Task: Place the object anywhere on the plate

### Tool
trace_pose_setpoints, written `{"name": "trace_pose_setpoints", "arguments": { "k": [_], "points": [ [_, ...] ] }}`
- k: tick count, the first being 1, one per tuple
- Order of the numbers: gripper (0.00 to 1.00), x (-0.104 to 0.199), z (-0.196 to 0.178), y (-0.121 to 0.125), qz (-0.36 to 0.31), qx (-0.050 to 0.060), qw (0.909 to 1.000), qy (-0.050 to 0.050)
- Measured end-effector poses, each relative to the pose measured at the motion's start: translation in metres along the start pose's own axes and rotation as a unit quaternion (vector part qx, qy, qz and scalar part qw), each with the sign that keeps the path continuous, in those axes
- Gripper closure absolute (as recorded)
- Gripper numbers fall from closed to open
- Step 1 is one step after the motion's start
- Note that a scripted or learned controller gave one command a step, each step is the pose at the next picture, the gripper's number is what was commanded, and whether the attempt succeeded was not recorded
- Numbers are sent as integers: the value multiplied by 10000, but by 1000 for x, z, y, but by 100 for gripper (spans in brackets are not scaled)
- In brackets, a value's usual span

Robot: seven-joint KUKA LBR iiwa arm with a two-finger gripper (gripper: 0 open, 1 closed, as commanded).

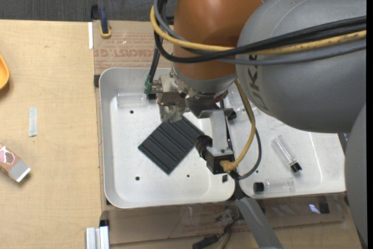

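Camera view: gripper (173, 109) low over the left bin (108, 143), tucked under the orange band (213, 14) and hanging just at the upper corner of a dark ribbed slab (170, 146). Open or closed, cannot tell; hidden by the wrist. Nothing seen held.

Dark ribbed slab lying flat on the floor of the left bin, turned diagonal, long axis from lower left to upper right, upper right end next to the wrist hardware. Probably the flat surface meant as the plate, though not certain.

Clear tube (287, 154) lying on its side in the right bin (327, 181), well apart from the slab. Probably the object to move. Long axis from upper left to lower right, black cap at the lower right end, clear end toward the bins' shared wall. Small clear piece (269, 186) near the front rim of the same bin.

Risks, as judgement:
- Round and smooth, so likely to roll or squirt out of a pinch taken along the axis; better gripped across it.
- Once released on the ribbed face, could roll off unless laid along the ribs.
- Could nudge or tilt the slab with a low pass.
- Loose cables (250, 143) sagging by the wrist, apt to snag on the shared wall.
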State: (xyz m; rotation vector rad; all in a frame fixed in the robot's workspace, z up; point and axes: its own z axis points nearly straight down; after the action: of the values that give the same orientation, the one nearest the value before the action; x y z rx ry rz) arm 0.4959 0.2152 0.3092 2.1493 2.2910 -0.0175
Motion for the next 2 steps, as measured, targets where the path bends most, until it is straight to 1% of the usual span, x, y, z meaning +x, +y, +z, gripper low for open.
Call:
{"name": "trace_pose_setpoints", "arguments": {
  "k": [1, 2],
  "points": [
    [0, 0, 0, 0, 1, 1, 10000, -1],
    [100, -1, -8, 0, -4, 15, 10000, -18]
  ]
}}
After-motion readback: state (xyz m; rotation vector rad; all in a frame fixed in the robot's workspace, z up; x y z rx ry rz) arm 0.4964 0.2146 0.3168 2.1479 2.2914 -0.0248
